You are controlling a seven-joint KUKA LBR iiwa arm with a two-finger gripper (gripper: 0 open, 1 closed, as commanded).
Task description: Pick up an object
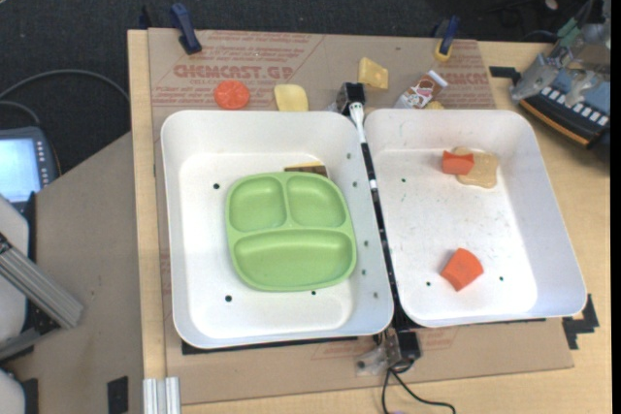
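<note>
Black cable [393, 383] and a small black connector [406, 345] sit at the near edge of the cardboard sheet [252, 63], just in front of the seam between the two bins.

Jaw state: cannot tell.

Right bin [555, 218]:
- Orange block [463, 269] lies in the near half, a little left of centre, tilted, and clear of the walls.
- Orange piece [456, 162] lies in the far half, touching a flat beige piece [482, 171] on its right side. Whether the two overlap cannot be told.
- These two are well apart from the orange block.

Left bin [178, 208]:
- Green plate [289, 230] with three compartments lies flat, roughly centred.
- Brown edge [306, 171] peeks out from behind the far rim of the plate. What it is cannot be told.

A black strip [370, 184] runs along the seam where the bins meet.

On the cardboard sheet beyond the bins, left to right:
- orange disc [232, 95];
- pale yellow piece [291, 98], just beside the far rim of the left bin;
- small black item [350, 96] at the far end of the seam;
- yellow wedge [373, 73];
- red-and-white packet [420, 93].

Two blue clamps, one left [184, 27] and one right [446, 36], grip the far edge of the sheet. The sheet carries red print.
</note>
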